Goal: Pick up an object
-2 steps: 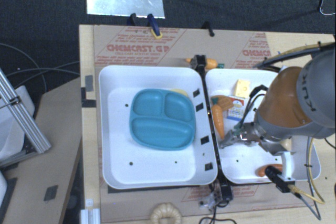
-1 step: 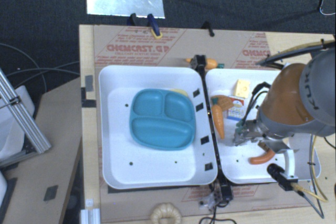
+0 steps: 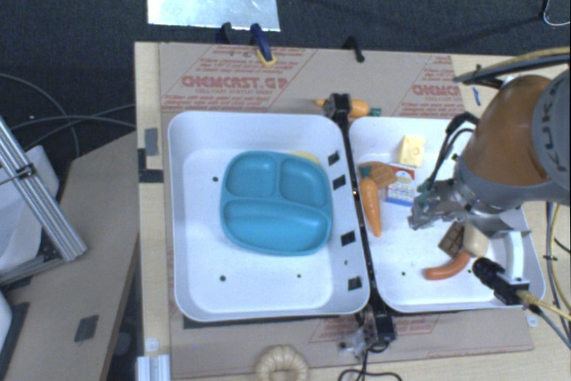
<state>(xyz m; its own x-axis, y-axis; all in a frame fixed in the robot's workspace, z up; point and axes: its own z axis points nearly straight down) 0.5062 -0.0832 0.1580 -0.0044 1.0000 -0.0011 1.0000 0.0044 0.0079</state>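
The right bin (image 3: 393, 285) holds several toy foods: an orange carrot (image 3: 370, 205), a croissant-like brown piece (image 3: 382, 173), a small printed box (image 3: 401, 189), a yellow cheese wedge (image 3: 411, 150), a sausage (image 3: 445, 267) and a brown and cream block (image 3: 464, 238). My gripper (image 3: 426, 211) hangs over the middle of that bin, just right of the box and carrot and above the sausage. Nothing shows between its fingers.
The left bin (image 3: 192, 192) carries a blue divided plate (image 3: 275, 201), with a yellow item (image 3: 306, 157) peeking out behind it. An orange-and-yellow piece (image 3: 354, 109) lies beyond the bins' far rims. Black clips run along the divider (image 3: 351, 201) between the bins.
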